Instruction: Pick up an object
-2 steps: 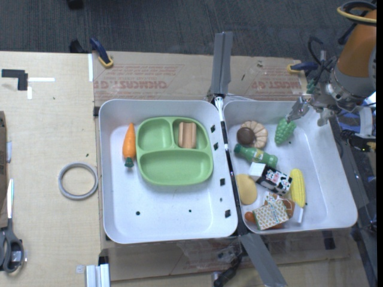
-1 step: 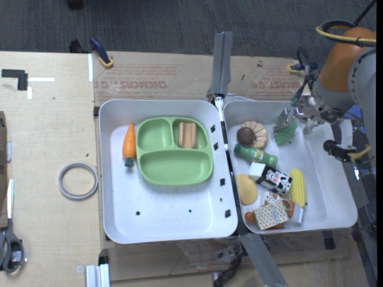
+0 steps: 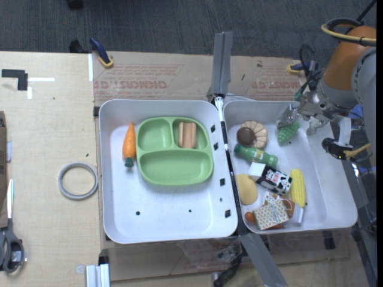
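1. Over the right bin's (image 3: 335,208) far corner, the end effector (image 3: 294,119) sits low against a small green toy (image 3: 287,133); whether its grip is spread or pinching cannot be told.
2. Just left of the toy lies a brown shell-shaped piece (image 3: 252,135), with a green bottle (image 3: 256,155) in front of it.
3. Nearer the camera sit a yellow corn cob (image 3: 297,188), a cow-patterned carton (image 3: 276,180) and a patterned packet (image 3: 270,213).
4. In the left bin (image 3: 161,220), a green divided plate (image 3: 173,150) lies beside an orange carrot (image 3: 129,143).
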You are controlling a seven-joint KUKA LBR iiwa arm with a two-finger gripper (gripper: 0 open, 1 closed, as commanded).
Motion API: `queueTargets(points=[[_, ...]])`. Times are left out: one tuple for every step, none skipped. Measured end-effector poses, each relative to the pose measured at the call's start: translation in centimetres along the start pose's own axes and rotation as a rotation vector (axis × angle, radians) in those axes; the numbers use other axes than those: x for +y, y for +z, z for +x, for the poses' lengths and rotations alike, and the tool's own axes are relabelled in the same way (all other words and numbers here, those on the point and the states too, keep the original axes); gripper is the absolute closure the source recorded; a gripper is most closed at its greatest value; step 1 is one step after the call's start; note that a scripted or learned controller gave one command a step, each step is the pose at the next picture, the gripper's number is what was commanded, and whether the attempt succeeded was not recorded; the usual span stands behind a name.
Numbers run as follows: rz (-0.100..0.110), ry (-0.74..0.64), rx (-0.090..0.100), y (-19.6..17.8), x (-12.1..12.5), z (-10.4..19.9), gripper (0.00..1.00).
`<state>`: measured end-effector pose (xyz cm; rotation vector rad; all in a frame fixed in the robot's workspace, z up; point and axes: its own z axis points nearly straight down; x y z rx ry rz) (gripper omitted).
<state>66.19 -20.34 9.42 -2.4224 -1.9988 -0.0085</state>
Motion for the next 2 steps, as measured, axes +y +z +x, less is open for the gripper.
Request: queueTargets(points=[[-0.001, 0.002, -0.006, -1.0, 0.0, -0.4, 1.00], [0.004, 0.082, -0.006, -13.6, -7.3, 2.5, 1.00]])
